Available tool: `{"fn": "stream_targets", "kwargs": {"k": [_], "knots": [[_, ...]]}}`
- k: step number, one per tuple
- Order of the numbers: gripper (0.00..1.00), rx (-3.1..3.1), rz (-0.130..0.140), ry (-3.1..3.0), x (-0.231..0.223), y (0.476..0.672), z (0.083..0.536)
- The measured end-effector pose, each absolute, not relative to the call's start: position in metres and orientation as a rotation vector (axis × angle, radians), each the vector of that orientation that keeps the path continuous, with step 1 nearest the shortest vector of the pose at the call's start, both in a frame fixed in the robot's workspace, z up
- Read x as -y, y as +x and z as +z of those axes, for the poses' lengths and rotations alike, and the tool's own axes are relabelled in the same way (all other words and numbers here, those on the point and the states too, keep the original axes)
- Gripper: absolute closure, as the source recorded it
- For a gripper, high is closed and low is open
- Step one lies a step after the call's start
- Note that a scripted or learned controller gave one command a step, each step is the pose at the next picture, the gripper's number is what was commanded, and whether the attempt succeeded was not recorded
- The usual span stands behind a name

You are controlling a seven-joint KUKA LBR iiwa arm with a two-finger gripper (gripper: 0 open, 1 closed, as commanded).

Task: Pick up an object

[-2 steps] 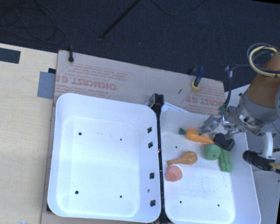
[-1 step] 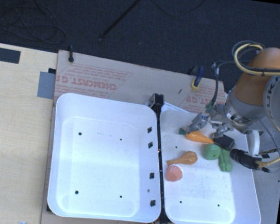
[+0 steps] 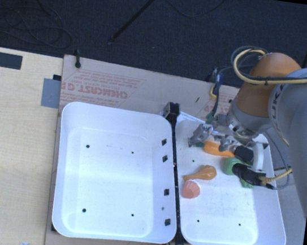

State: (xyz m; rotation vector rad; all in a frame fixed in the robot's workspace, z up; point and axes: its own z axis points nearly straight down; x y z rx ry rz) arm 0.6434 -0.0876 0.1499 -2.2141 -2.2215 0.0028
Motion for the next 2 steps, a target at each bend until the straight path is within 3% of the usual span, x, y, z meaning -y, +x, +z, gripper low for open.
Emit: {"fn": "stream_targets", "kwargs": {"k": [1, 2], "knots": [[0.00, 2.220, 0.005, -2.217, 0.083, 0.643, 0.141], [1.00, 2.220, 0.006, -2.216, 0.084, 0.643, 0.151]]}}
